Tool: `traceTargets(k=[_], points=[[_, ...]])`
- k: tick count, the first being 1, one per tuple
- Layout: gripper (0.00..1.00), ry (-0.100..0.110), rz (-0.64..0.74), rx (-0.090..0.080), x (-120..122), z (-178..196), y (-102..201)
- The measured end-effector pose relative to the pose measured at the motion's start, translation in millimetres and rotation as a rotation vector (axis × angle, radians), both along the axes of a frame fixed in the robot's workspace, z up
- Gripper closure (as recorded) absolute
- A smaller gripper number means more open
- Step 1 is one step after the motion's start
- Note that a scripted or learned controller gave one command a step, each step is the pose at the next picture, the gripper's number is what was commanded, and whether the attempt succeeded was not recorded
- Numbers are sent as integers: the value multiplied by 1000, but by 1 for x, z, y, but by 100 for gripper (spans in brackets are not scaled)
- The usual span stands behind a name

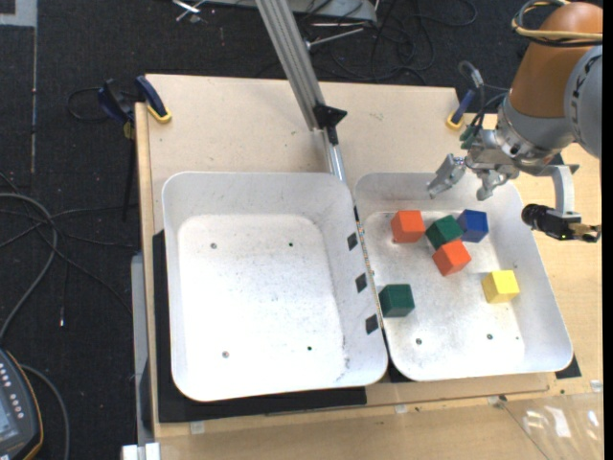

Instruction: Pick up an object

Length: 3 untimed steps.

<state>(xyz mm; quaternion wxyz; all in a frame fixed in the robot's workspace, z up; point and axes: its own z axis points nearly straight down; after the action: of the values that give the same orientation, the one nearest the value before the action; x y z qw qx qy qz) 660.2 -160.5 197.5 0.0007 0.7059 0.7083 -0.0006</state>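
White bins: two are sitting side by side on the bench, the left bin [192,257] and the right bin [536,338].
Green cubes: two; one green cube [397,300] is lying nearest, by the left wall of the right bin; the other green cube [444,231] is lying further back.
Yellow cube: one [500,286], sitting near the right wall.
Orange cubes: two; one [452,257] is touching the far green cube, one [407,225] is lying left of it.
Blue cube: one [473,223], lying just beside the far green cube.
Gripper: one [467,182], hanging over the far edge of the right bin; its fingers are standing spread apart and are gripping nothing.
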Motion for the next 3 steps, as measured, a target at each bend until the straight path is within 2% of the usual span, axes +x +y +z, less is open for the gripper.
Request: traceTargets(k=[1, 2, 3], points=[[0, 4, 1, 2, 21, -107, 24], [0, 1, 2, 2, 0, -102, 58], [0, 0, -5, 1, -8, -102, 36]])
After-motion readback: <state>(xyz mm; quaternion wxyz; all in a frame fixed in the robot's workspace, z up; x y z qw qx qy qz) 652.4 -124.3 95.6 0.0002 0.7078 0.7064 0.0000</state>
